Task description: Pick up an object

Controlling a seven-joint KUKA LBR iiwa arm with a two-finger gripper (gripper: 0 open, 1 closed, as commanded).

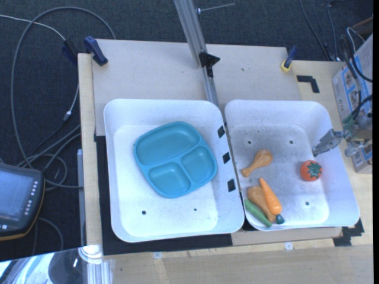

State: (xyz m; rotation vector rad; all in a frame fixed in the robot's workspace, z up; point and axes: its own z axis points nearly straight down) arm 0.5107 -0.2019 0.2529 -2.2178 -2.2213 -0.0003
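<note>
Objects for picking all sit in the right bin [331, 129], and from what I can see none has been lifted yet. My gripper [327, 142] hangs at that bin's right wall, a grey piece just inside the rim, and nothing sits between its fingers; I cannot tell from this angle how wide they stand. So I judge the task is at its start: a target must be chosen, approached, closed on and raised.

Nearest the gripper is the tomato [310, 170], red with a green top, lying apart from the rest on the bin floor. Toward the middle lies the chicken drumstick [257, 161], tan, slanting. At the near left corner the carrot [270, 198] lies against a green vegetable [259, 212], with another tan piece beside them; those are touching and look harder to separate.

In the left bin [118, 176] I see one blue divided plate [174, 158], three compartments, nothing in them.
</note>
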